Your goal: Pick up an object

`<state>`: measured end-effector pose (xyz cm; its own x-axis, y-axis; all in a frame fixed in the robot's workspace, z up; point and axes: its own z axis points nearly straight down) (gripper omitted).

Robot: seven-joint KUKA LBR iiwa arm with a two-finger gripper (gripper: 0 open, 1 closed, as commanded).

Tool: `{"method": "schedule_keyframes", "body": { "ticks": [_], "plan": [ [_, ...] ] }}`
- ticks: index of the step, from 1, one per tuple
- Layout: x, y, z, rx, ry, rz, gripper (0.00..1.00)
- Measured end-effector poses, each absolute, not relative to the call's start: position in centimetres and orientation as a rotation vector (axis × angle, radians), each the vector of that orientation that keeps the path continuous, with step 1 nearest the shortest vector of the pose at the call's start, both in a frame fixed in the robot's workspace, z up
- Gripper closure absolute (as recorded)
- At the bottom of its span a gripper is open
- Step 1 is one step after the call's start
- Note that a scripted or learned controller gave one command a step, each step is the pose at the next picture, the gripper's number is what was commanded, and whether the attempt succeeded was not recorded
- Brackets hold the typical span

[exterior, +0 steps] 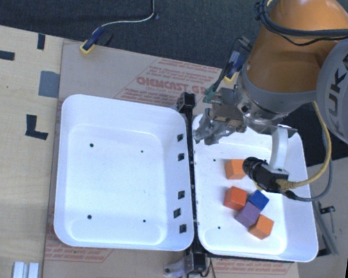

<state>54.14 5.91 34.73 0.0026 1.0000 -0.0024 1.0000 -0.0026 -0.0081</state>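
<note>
Hovering claw (210, 134) at far-left corner of right bin (293, 250), finger gap can't tell. Blocks (249, 205) clustered nearer, to right, touching. Risk: closes on nothing, or knocks neighbours, clips bin wall.

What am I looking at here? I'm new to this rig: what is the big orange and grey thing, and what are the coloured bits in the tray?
The one camera sits above a bench, looking down at a slant. The grey and orange machine is a robot arm reaching in from the right. Its gripper hangs over the upper left corner of the right bin; I see nothing between its fingers. The right bin holds small blocks: an orange one, a darker orange one, a blue one, a purple one and another orange one. The left bin sits beside it.
</note>
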Motion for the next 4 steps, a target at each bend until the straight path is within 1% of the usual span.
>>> {"method": "schedule_keyframes", "body": {
  "ticks": [1,2,3,4],
  "plan": [
    [52.9,3.3,29.4,-2.221,-2.215,0.013,1.0],
    [57.9,7.4,39.0,-2.219,-2.231,-0.009,1.0],
    [57.8,10.1,41.1,-2.217,-2.225,0.002,1.0],
    [65.8,9.6,51.7,-2.224,-2.23,-0.01,1.0]
  ]
}}
